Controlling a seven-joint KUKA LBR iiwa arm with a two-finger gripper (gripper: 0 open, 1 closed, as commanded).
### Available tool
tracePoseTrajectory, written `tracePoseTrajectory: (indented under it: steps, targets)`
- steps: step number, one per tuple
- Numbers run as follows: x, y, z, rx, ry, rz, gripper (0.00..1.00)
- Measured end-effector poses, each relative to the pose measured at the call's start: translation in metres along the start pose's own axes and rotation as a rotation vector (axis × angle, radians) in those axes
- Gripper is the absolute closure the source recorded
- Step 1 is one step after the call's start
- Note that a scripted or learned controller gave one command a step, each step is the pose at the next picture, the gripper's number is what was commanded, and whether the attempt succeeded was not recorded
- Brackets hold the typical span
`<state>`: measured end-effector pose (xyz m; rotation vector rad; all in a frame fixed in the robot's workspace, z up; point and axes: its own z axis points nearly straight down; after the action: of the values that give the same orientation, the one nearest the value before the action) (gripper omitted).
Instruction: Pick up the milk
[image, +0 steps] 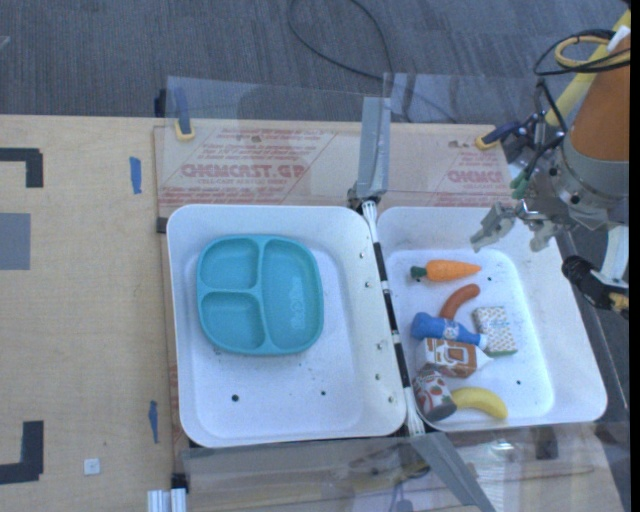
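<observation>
- Milk (447, 357): small carton, brown and white, lying in right bin (560, 330), lower left part, near the divider.
- Touching or nearly touching: blue bottle (440, 328) just above, round brown-white item (432, 393) just below, banana (478, 402) at lower right.
- Also near: sausage (459, 299), patterned block (496, 331), carrot (450, 270) toward the far wall.
- Gripper (516, 222): above the bin's far right corner, well apart from milk, fingers spread, nothing between them.
- Left bin (190, 330): teal plate (260, 295), no bearing on the pick.
- Risk: crowding; a finger likely to land on bottle or round item instead of beside the carton.
- Risk: carton on its side, probably a poor width for the claw; slip or push-away possible.
- Risk: divider close by, little room for the left-hand finger.
- Obstruction on approach: carrot, sausage and block lie between gripper and milk; a low sweep would scatter them.
</observation>
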<state>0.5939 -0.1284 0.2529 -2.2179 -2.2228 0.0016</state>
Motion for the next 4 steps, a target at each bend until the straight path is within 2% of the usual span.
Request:
tracePoseTrajectory:
  steps: [1, 2, 3, 4]
  targets:
    - [-0.020, -0.046, 0.125, -0.005, -0.001, -0.323, 0.00]
    - [0.006, -0.086, 0.149, -0.018, -0.009, -0.355, 0.00]
    - [0.000, -0.012, 0.158, -0.020, -0.012, -0.531, 0.00]
    - [-0.016, -0.083, 0.157, -0.031, -0.019, -0.599, 0.00]
